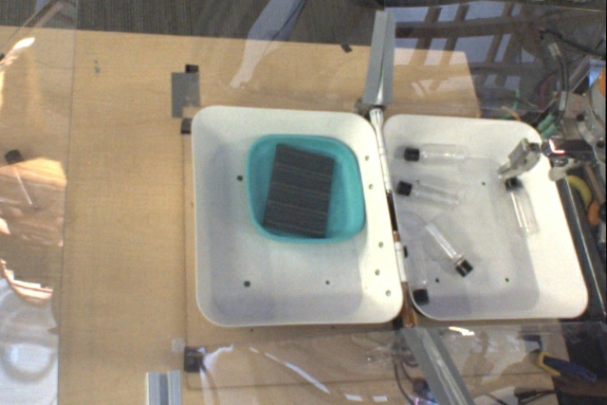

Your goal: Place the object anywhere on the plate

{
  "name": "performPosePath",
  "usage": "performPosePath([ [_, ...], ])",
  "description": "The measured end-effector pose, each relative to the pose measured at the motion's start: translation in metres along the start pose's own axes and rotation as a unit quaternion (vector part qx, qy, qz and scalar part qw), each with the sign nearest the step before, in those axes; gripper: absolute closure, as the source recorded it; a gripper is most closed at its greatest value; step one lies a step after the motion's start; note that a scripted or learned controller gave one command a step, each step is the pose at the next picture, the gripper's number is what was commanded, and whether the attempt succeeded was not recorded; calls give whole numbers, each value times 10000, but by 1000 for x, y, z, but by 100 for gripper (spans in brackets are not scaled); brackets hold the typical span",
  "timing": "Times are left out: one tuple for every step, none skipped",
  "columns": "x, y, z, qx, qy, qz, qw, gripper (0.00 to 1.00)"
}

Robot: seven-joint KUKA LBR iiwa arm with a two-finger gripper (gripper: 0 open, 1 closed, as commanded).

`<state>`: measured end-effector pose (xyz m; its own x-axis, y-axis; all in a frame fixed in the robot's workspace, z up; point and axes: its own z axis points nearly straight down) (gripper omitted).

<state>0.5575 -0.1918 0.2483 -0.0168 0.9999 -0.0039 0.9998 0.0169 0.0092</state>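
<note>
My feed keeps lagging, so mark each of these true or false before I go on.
1. A teal plate sits in the left bin. True.
2. The plate carries a dark ridged block. True.
3. The clear vials lie in the left bin. False: they lie in the right bin.
4. The claw is above the plate. False: it is at the right bin's far right side.
5. The vials have black caps. True.
</note>
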Motion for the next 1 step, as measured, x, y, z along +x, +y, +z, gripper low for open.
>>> performPosePath([
  [-12, -15, -114, -8, -3, 449, 9990, 0],
])
